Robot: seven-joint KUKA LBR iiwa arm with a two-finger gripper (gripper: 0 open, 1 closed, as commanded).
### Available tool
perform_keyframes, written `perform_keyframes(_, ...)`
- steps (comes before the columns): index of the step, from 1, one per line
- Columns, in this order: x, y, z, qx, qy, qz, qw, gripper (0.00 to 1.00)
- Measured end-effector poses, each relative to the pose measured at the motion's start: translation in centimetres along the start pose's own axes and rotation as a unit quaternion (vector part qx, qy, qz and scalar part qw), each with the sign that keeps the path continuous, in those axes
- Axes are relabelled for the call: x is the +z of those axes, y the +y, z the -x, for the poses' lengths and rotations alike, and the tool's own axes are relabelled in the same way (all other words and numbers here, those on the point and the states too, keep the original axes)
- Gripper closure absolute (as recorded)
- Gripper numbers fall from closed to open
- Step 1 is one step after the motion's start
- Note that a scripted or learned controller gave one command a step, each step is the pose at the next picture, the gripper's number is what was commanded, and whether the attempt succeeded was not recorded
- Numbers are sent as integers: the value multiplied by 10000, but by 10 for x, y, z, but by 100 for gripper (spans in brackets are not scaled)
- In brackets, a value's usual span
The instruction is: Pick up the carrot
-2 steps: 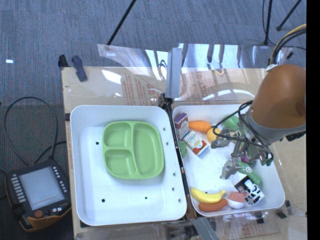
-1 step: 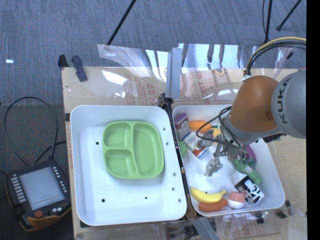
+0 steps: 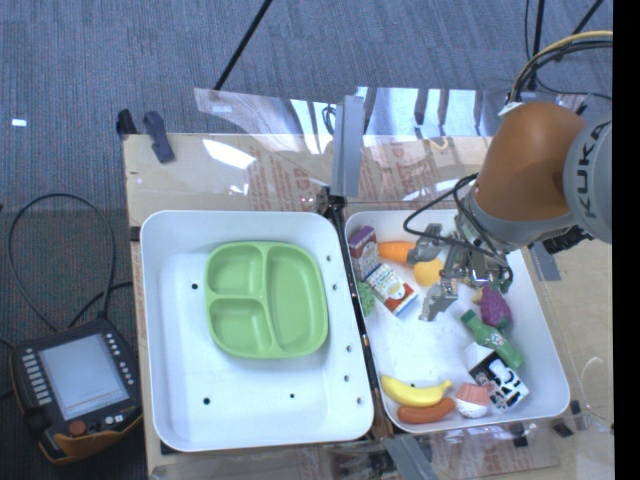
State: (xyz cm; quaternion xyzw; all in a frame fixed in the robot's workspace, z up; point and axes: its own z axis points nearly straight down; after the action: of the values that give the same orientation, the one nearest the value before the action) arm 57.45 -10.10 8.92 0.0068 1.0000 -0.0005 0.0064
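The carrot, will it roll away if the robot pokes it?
Probably a little. The carrot looks rounded and tapered, so it may roll in a curve. It also looks like smooth, stiff toy plastic, so it could slip. The carton beside it may stop it.

The grey arm casing point(image 3: 600, 183) carries dark lettering at the right edge of the view, cut off and not fully readable. The small cartons point(image 3: 380, 273) and the black-and-white package point(image 3: 497, 378) in the right bin point(image 3: 545, 313) bear printed graphics too small to read. No other text is legible.
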Motion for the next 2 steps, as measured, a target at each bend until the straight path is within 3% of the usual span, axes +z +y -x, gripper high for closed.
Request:
perform_keyframes(1,-69,1,23,263,2,2,9997,0)
perform_keyframes(2,-3,14,30,1088,16,-2,9941,0)
